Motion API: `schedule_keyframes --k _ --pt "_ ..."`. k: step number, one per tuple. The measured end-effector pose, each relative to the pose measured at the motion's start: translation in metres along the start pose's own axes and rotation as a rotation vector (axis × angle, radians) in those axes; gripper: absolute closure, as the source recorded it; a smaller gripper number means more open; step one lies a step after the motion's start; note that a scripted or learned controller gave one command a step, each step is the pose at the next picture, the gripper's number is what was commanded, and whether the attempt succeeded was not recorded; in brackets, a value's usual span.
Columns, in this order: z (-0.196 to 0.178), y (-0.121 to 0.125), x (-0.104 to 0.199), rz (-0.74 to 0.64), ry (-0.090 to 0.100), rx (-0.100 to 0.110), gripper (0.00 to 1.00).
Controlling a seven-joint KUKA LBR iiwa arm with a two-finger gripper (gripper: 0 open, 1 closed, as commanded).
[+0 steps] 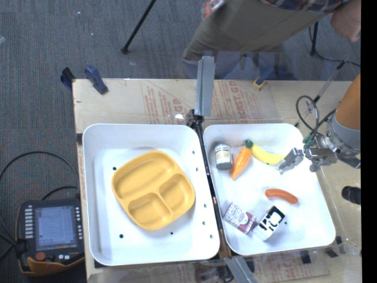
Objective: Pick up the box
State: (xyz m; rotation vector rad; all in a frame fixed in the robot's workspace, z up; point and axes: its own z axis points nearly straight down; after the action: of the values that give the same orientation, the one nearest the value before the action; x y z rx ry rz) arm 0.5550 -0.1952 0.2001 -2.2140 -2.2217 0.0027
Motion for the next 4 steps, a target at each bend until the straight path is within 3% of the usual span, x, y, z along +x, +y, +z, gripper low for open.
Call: schedule_keyframes --k 1,2,3,4 --pt "0.071 -0.041 0.084 -0.078 0.0 0.003 0.0" --pt "0.104 -0.074 0.109 0.003 -0.002 -0.007 0.0" --pt "0.096 -0.074 0.111 0.005 0.003 -0.002 1.0" --pt "0.096 -0.074 0.111 0.006 0.003 -0.002 0.0"
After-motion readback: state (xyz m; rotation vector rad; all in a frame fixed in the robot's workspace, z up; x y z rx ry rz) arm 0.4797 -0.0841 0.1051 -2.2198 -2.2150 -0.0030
